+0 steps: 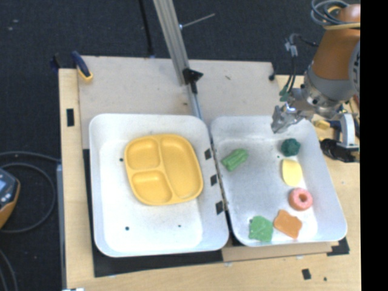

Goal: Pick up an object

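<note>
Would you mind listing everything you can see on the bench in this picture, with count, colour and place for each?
left bin: 1, white, left half of the bench
right bin: 1, white, beside the left bin
divided plate: 1, yellow, three compartments, in the left bin
light green block: 1, right bin, near its left wall
dark green ball: 1, right bin, far right part
yellow piece: 1, pale yellow, just below the dark green ball
doughnut: 1, pink ring, below the yellow piece
orange piece: 1, right bin, near edge
bright green piece: 1, left of the orange piece
metal pole: 1, grey, rising behind the bins
arm: 1, grey and orange, at the right
claw: 1, grey, over the right bin's far edge
</note>
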{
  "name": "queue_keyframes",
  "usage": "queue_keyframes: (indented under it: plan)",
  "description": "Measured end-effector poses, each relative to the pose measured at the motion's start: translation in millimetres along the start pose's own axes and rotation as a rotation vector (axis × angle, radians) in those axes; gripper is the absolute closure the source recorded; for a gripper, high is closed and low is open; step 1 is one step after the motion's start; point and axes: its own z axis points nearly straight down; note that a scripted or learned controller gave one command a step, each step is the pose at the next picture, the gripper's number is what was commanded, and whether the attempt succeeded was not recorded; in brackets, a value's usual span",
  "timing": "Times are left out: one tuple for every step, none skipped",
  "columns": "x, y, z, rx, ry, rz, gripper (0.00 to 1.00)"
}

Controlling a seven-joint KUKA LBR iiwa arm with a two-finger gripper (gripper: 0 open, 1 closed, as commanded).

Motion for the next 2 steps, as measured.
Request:
queue_keyframes:
  plan:
    - [60.7,3.7,-7.1,0.002,0.001,-0.001,1.0]
    - [110.2,19.1,-7.0,0.001,0.001,0.0,1.0]
